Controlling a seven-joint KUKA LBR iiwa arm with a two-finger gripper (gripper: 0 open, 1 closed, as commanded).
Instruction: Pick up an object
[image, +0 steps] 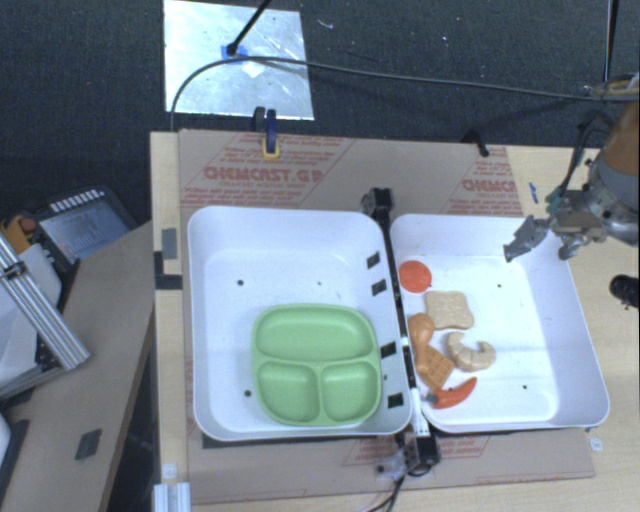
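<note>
Jaws (545, 243) apart over right bin's (560, 330) far edge; toy food (445, 345) well apart, lower-left.

You see the arm (618, 165) cut off at the 3 o'clock edge, and the gripper (545, 242) fingers are too blurred to read.

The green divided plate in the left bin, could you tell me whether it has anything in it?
Empty: all three compartments of the green plate show bare green.
</note>
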